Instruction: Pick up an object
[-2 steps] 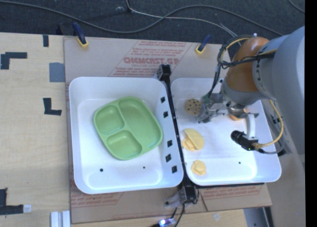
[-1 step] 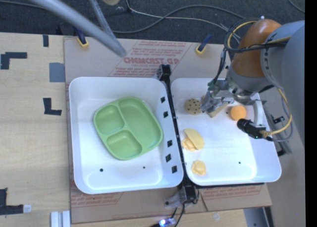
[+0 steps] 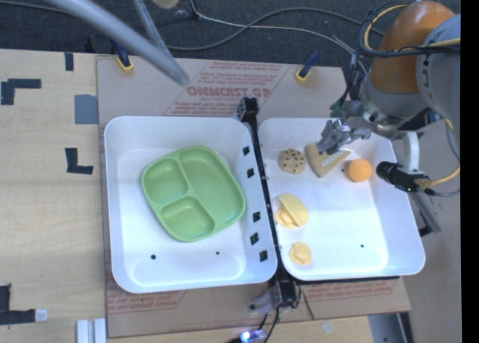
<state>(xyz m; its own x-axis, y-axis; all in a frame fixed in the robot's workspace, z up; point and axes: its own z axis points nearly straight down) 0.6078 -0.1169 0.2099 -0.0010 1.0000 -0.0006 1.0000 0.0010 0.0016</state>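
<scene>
Directly beneath the end effector [image 3: 329,144], whose finger spread I cannot tell, lies a tan wedge [image 3: 327,162], cookie [image 3: 291,160] just left, orange ball [image 3: 359,171] just right, so descend straight and close squarely across the wedge.

A divided tray [image 3: 193,192] lies in the left bin [image 3: 120,207]. The right bin [image 3: 389,252] holds a cookie [image 3: 291,161] upper left, a ball [image 3: 359,171] right of it, two pieces [image 3: 292,211] below.
</scene>
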